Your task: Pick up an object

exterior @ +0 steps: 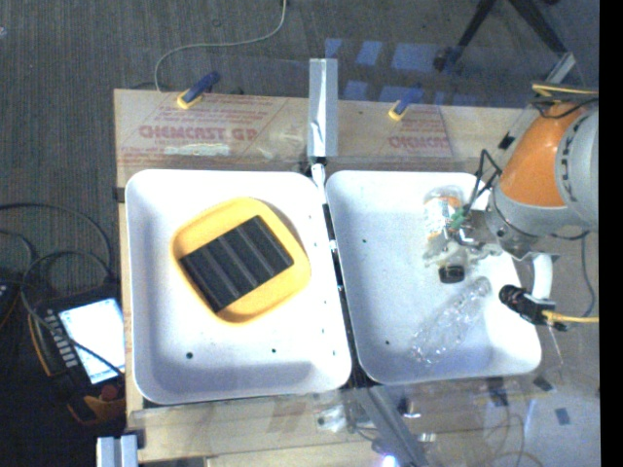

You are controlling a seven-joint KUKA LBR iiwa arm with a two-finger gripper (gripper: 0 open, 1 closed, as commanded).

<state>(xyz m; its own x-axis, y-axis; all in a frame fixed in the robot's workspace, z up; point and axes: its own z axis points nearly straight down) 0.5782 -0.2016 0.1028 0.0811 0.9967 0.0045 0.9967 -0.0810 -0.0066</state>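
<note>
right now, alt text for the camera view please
A grey arm with an orange band reaches from the right, its claw low over the right bin, near a clear plastic object. The left bin holds a yellow tray with a black ribbed insert.

overhead, slanted, perhaps mid-distance, both bins (136, 195)

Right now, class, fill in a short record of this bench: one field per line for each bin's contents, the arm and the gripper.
left bin: yellow tray-like object with dark ribbed top, lying near the middle
right bin: clear plastic item toward the near right corner
arm: reaches in from the right, above the right bin
gripper: over the right bin's far right part; finger state too unclear to read
</note>
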